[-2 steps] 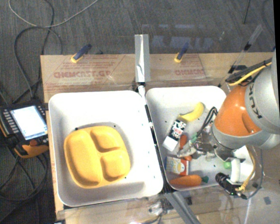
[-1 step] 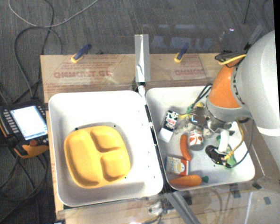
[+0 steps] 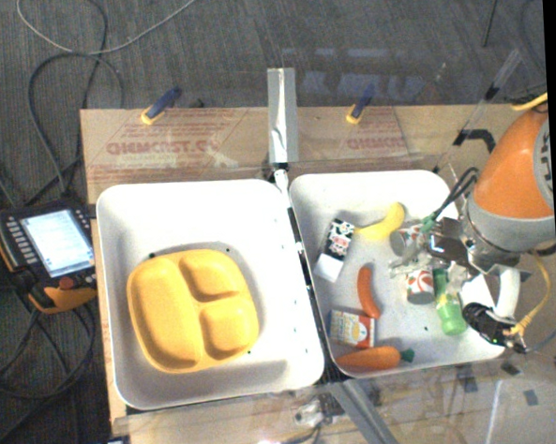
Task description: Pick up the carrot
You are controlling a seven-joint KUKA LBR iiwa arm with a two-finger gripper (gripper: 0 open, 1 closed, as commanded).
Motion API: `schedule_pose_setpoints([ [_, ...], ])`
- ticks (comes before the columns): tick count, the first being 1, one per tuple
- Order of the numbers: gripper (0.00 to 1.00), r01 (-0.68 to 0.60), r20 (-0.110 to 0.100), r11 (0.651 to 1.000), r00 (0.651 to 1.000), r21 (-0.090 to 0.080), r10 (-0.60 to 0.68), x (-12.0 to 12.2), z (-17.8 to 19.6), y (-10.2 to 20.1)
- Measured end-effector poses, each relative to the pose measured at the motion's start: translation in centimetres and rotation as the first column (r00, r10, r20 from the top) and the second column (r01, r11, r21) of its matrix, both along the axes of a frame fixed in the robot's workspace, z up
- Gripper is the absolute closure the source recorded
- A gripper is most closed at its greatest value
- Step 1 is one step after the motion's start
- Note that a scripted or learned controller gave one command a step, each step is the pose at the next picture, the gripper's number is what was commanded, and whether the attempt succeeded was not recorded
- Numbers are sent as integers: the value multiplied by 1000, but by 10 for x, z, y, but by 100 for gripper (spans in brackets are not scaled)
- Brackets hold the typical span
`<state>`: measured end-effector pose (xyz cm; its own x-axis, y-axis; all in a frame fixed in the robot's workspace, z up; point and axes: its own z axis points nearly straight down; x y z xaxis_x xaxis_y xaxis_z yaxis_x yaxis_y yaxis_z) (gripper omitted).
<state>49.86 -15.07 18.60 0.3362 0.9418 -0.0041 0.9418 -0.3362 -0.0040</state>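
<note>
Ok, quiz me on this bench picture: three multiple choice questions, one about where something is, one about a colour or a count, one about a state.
1. Where does the orange carrot with the green stub lie?
A. On the yellow tray
B. Along the near edge of the right bin
C. On the cardboard behind the bins

2. How many compartments has the yellow moulded plastic tray in the left bin?
A. Three
B. Five
C. One

3. How does the carrot stand to the gripper?
A. Lifted clear of the bin
B. Clamped against the bin wall
C. Lying apart from it, untouched

Answers:
1 B: the carrot rests by the front wall of the right white bin, below the small carton.
2 A: the tray shows one long section and two smaller ones.
3 C: the gripper is over the clutter further back, bare bin floor between it and the carrot.
</note>
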Motion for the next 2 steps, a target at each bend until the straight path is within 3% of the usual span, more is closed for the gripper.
schedule_pose_setpoints([
  [1, 0, -326, 11, 945, 945, -2, 326, 8, -97, 42],
  [2, 0, -329, 0, 944, 944, 4, 329, -16, -4, 85],
])
